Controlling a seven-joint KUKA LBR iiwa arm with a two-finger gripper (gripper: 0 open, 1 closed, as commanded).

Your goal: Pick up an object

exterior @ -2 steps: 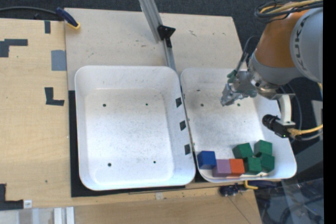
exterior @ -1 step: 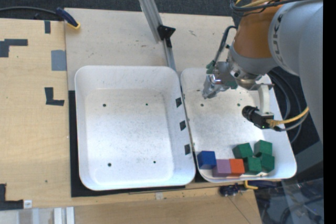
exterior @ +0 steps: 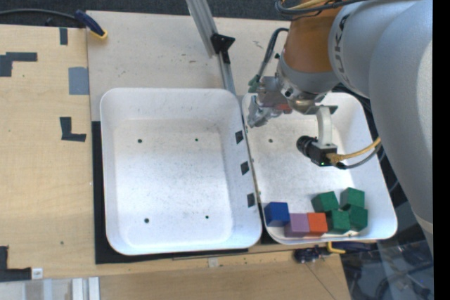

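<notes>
The shallow white plastic bin on the left [exterior: 172, 172] sits hard against its twin, the right-hand white bin [exterior: 288, 158]. The two-finger metal gripper [exterior: 259, 111] hangs over the far left corner of that right-hand bin, just by the shared wall. Along the right-hand bin's near edge sit a blue cube [exterior: 276, 213], a purple block [exterior: 299, 223], an orange block [exterior: 317, 222] and a cluster of green blocks [exterior: 342, 209], well apart from the gripper.

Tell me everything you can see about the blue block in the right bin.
The blue block is a small cube, matte, probably foam or wood. It sits flat on the floor of the right bin, in the near left corner, close to the left wall. A purple block lies against its right side. The gripper is far from it.
</notes>
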